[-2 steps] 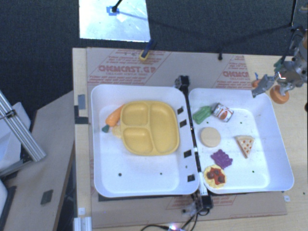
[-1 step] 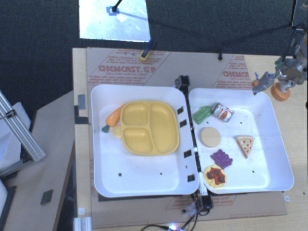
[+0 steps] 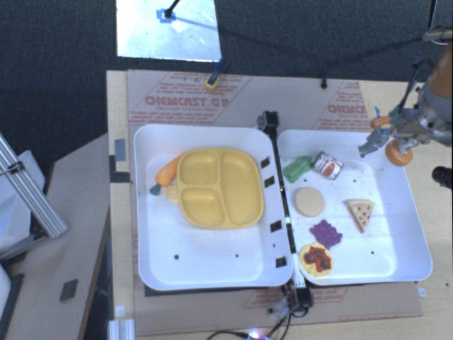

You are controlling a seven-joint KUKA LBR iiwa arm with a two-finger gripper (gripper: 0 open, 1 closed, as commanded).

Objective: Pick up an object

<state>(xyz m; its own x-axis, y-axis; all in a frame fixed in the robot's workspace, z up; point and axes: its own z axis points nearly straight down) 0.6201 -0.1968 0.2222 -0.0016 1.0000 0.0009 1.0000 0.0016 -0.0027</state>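
My gripper (image 3: 369, 147) hovers over the right bin's (image 3: 410, 190) far right corner; whether the fingers are spread, I cannot tell. Nearest lies the small can (image 3: 327, 165), beside the green pickle (image 3: 297, 168). Descending here, I'd likely strike the bin wall and grab nothing.

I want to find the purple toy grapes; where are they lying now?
In the camera view the purple grapes lie in the right bin, just above the small pizza plate and below the round cookie.
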